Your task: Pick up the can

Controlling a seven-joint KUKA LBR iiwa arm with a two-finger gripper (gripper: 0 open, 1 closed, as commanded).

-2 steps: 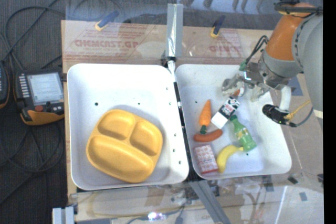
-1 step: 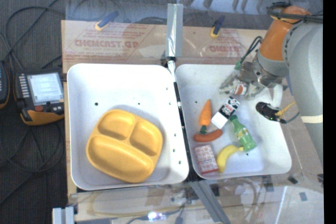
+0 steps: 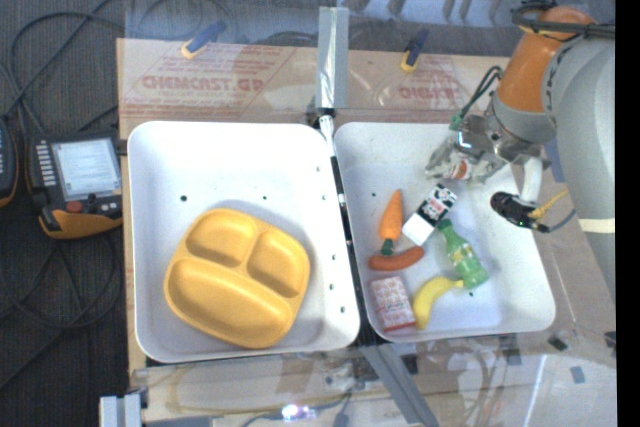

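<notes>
In the right bin (image 3: 535, 310), your gripper (image 3: 458, 161) hangs at the far right corner; you cannot tell if it is open or closed. The can (image 3: 392, 303) lies diagonally opposite, near the near left corner, long axis near-to-far. A green bottle (image 3: 462, 257), banana (image 3: 434, 297) and sausage (image 3: 396, 260) lie between.

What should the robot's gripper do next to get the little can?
Probably move down the view and leftward across the right white bin. The gripper sits near that bin's top edge, while the small red-and-white can lies on its side at the bottom edge, past the orange carrot and red sausage.
</notes>
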